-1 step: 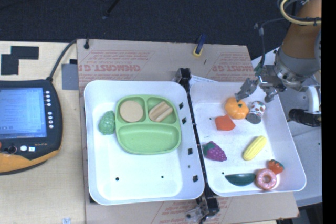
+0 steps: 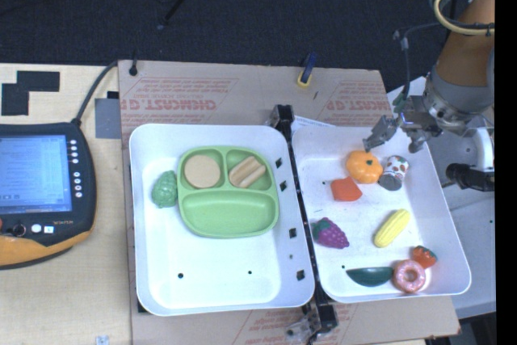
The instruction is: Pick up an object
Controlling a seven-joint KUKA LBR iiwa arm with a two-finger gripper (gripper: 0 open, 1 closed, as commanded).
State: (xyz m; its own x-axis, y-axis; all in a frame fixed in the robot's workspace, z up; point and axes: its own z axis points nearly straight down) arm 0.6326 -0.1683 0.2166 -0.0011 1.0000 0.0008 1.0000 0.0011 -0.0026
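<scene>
Hovering just beyond the toy pumpkin (image 2: pixel 364 166), my gripper (image 2: pixel 395 137) hangs spread open, holding nothing. That pumpkin, beside the red wedge (image 2: pixel 346 190), looks light, hard, slippery; I'd pinch across its middle.

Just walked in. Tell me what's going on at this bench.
A grey arm reaches in from the right, its gripper hovering over the top edge of the right bin, just above the orange. Nothing shows between its fingers. The right bin also holds a red piece, grapes, corn, a donut and a few other toys. The left bin holds a green tray with two food pieces and a green vegetable beside it.
</scene>
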